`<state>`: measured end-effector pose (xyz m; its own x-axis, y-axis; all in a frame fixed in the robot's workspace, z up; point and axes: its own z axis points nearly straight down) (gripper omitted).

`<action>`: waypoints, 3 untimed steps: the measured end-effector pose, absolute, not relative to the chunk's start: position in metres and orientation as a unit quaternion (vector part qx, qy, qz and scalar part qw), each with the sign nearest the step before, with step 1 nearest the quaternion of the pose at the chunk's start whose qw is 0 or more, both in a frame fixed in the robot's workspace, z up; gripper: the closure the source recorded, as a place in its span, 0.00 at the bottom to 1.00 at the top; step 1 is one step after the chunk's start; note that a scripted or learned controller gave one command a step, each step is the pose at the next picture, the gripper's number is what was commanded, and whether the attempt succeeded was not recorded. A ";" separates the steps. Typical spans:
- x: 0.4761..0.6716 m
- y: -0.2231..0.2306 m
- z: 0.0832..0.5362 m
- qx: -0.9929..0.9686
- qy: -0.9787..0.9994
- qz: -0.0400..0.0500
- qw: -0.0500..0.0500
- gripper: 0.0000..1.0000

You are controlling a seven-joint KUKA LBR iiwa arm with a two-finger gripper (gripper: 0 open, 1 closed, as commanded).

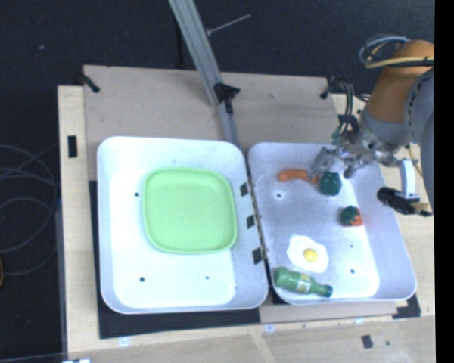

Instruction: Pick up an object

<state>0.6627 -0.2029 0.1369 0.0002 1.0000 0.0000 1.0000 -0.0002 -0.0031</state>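
Arm: grey, with an orange band [397, 89] above the wrist; it reaches in from the 3 o'clock side of the view and bends down over the far end of the right bin.
Pincer [331, 174]: low over the right bin's 12 o'clock area, its metal fingers pointing toward 7 o'clock; a dark green object sits right at the tips. Whether the fingers are spread or pressed together, I cannot tell.
Dark green object [330, 184]: small and rounded, in the right bin toward 12 o'clock, touching or just under the fingertips; a firm grip is not visible.
Orange carrot-like piece [293, 176]: lies flat just at 9 o'clock of the dark green object.
Red and green fruit [351, 216]: near the bin's 3 o'clock side, apart from the rest.
Toy fried egg [308, 254]: white with a yellow yolk, toward 6 o'clock of the bin's middle.
Green bottle [302, 282]: lying on its side at the bin's 6 o'clock edge, just below the egg.
Right bin [386, 274]: shallow, white, holding all five small things.
Left bin [121, 225]: shallow, white, beside the right bin at 9 o'clock, touching along the shared edge.
Green plate [189, 209]: square with rounded corners, flat in the middle of the left bin.
Tabletop [151, 100]: tan board carrying both bins.
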 end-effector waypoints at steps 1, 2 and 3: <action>0.664 -0.204 0.151 -0.707 -0.707 0.000 -0.002 1.00; 0.657 -0.210 0.202 -0.707 -0.707 -0.001 -0.002 1.00; 0.658 -0.209 0.245 -0.707 -0.707 -0.001 -0.002 1.00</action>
